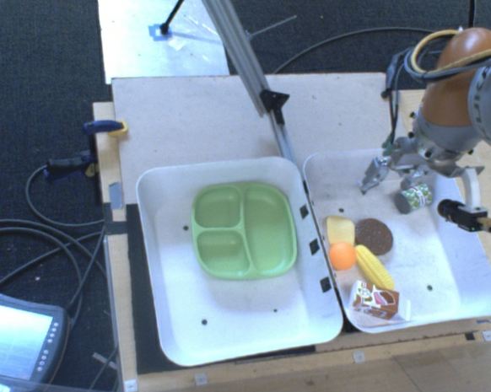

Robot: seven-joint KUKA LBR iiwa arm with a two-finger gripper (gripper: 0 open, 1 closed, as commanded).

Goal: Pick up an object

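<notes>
Nothing's been picked up yet: the gripper [377,175] is seen open and empty, just beside the small can [415,196].

Two white bins [240,339] are sitting on a pale beige bench [189,119]. A light green divided plate [243,231], a yellow block [340,230], an orange ball [342,256], a dark brown disc [374,236], a yellow corn cob [374,267] and a red-brown-and-white packet [376,301] are showing.
</notes>
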